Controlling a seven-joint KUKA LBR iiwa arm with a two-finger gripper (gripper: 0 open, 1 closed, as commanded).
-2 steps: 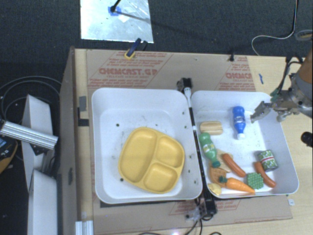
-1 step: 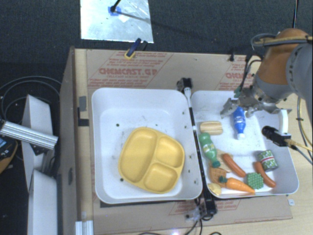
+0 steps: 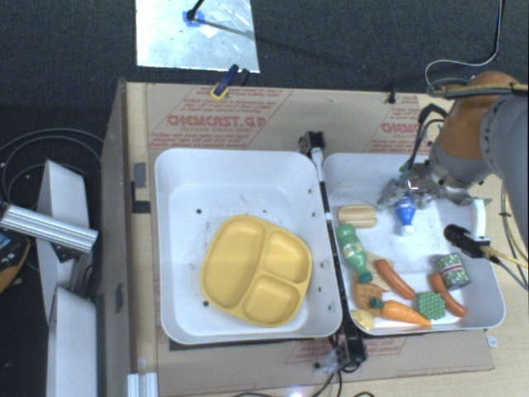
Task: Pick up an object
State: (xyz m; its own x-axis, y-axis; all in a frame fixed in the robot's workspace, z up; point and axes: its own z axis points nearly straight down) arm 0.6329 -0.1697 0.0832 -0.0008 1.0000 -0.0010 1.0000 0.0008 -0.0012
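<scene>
My gripper hangs over the back of the right bin, reaching in from the right. Directly under it, a small blue and white object touches or nearly touches the tip; I cannot tell whether it is held. Left of it lies a tan bun. A green bottle lies along the bin's left wall. Toward the front are two orange carrots, a green textured block, a third orange piece and a green can.
The left bin holds a yellow divided plate. A black divider runs between the two bins. Small tan pieces lie at the right bin's front left corner. Cardboard borders the bench all round.
</scene>
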